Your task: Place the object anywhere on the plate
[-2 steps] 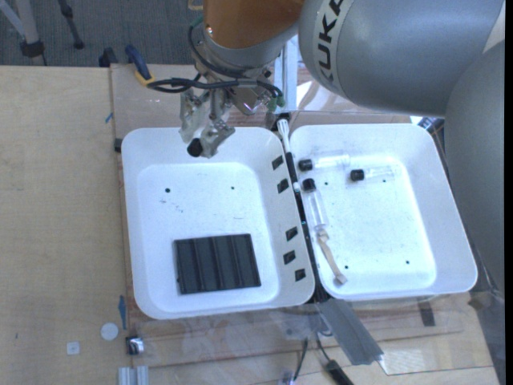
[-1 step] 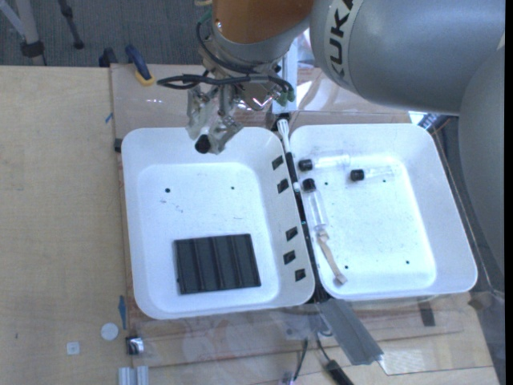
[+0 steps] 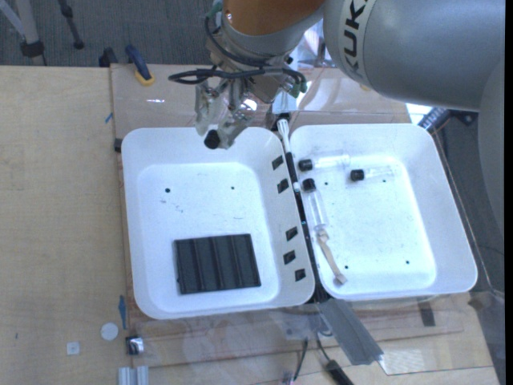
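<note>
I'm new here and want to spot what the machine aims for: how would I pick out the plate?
Find the left one of the two white bins side by side on the wooden bench. Look at its near half, toward the bottom of the picture. The plate lies flat there: a dark rectangle with lengthwise ribs, the largest dark thing in that bin, unlike the tiny black dots on the floor.

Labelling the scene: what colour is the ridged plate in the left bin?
Black plate, camera view.

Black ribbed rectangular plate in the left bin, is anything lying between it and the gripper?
Nothing visible. Only bare floor of the shallow white left bin lies between the gripper at its far rim and the black ribbed rectangular plate.
</note>
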